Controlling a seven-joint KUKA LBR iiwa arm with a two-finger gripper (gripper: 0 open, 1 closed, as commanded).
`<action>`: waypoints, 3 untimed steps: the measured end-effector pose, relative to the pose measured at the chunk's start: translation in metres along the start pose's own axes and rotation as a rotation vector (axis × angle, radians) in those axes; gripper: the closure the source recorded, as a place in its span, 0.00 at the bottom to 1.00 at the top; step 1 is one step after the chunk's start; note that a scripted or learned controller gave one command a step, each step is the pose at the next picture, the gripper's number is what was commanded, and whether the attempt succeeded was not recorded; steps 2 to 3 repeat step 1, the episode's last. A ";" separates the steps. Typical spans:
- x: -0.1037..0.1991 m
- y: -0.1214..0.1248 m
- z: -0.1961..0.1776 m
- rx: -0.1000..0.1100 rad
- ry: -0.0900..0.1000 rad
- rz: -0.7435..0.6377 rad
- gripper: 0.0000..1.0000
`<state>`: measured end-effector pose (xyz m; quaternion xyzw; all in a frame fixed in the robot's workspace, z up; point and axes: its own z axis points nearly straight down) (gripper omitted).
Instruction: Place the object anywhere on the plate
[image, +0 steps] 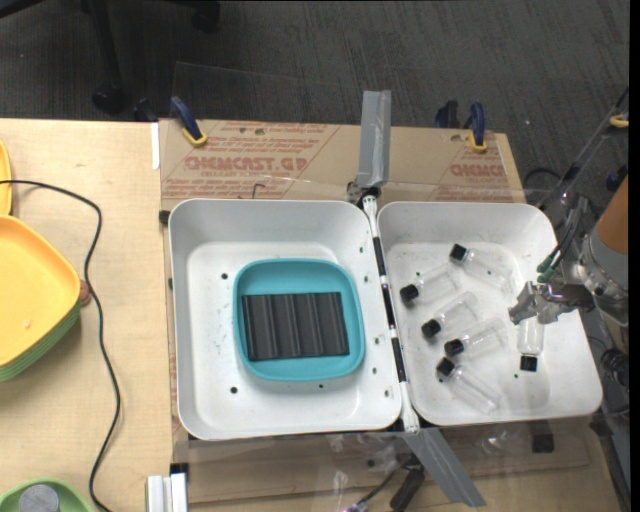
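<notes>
Camera view shows clear black-capped vials (462, 345) scattered in the right bin (560, 395), the gripper (530, 306) over them with finger state impossible to tell, and the teal plate (297, 322) in the left bin (200, 300).

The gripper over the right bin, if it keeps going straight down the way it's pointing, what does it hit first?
Probably the clear vial with a black cap lying just under the gripper in the right bin. Depth is hard to judge from this slanted view, so it might instead meet bare bin floor beside it.

Capped vials (462, 300) crowd the right bin (570, 400); the teal plate (297, 372) lies unobstructed in the left bin (200, 300).
</notes>
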<state>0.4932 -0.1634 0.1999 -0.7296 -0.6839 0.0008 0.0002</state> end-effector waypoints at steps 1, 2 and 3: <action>0.000 0.000 0.000 0.000 0.000 0.000 0.00; 0.000 0.000 0.000 0.000 0.000 0.000 0.00; 0.000 0.000 0.000 0.000 0.000 0.000 0.00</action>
